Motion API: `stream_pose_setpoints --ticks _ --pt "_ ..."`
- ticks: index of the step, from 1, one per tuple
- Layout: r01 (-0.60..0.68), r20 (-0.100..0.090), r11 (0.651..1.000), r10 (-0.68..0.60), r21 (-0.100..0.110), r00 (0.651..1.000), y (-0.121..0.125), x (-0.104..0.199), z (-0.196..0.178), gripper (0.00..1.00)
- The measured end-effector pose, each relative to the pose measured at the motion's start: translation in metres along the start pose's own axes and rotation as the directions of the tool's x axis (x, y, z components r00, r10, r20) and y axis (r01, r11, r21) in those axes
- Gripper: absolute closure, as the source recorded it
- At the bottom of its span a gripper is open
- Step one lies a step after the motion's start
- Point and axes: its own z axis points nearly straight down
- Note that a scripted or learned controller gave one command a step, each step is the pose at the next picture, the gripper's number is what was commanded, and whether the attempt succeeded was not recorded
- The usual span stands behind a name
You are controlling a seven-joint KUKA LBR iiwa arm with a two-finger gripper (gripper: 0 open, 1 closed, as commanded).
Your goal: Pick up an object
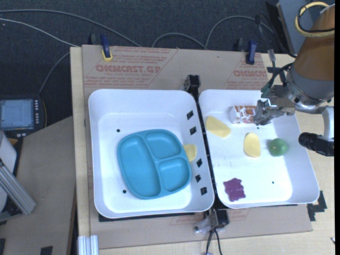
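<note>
My gripper (264,116) hangs low over the back of the right bin (297,195), right beside a white and red packet (243,113) at its left. Its fingertips look close together and I see nothing between them. In front of it lie a pale yellow piece (218,127), a second yellow piece (252,145), a green ball (277,147) and a purple toy (234,189). In the left bin (101,121) rests a blue divided plate (154,162), with a small yellow piece (190,152) at its right edge.
A black divider with clips (199,142) runs between the two bins. Blue clamps (107,51) hold the cardboard sheet at the back. Cables cross the dark floor behind the bench, and a small screen (18,114) stands at the left.
</note>
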Motion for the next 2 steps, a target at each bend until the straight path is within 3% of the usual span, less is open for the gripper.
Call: stream_pose_setpoints --ticks 2 --pt "0.005 -0.003 1.0 -0.005 0.005 1.0 0.038 0.112 0.016 1.0"
